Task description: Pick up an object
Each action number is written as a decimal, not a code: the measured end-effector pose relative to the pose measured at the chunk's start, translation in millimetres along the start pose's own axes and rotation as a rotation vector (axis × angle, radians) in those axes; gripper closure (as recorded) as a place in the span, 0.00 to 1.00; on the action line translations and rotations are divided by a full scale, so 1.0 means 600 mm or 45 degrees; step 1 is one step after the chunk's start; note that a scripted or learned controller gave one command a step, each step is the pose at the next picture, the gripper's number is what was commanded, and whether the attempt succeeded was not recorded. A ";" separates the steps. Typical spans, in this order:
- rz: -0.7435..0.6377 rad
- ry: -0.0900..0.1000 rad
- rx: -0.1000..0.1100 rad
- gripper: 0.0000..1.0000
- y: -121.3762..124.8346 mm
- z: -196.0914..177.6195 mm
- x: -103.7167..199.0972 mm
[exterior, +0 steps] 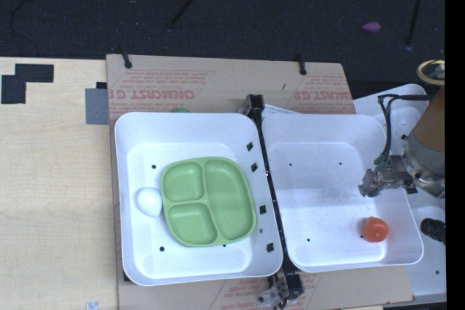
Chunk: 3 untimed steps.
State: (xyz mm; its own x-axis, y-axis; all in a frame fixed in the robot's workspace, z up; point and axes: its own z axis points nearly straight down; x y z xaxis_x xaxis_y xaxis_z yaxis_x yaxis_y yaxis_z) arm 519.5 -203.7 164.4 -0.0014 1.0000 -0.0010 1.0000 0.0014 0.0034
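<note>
A small orange-red object (375,229) lies near the front right corner of the right bin (320,149). My gripper (378,181) hovers at the right side of that bin, a little behind and above the orange object, apart from it. In the left bin (138,134) rests a green three-compartment plate (207,200), with a white egg-shaped object (149,201) touching its left edge.
The grey arm with its orange band (432,128) enters over the right bin's right wall. A black divider with clips (263,185) runs between the two bins. Cardboard (218,87) lies under both bins, with a light wooden benchtop (51,192) to the left.
</note>
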 end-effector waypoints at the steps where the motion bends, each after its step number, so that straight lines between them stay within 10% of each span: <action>1: 0.000 0.000 -0.001 1.00 0.004 -0.104 0.008; 3: -0.004 0.005 0.008 1.00 0.023 -0.129 0.099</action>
State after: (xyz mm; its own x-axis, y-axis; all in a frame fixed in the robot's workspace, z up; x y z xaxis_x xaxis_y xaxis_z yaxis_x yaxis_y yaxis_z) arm 532.8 -144.4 241.9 -0.0048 1.0000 0.0030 1.0000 0.0048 -0.0031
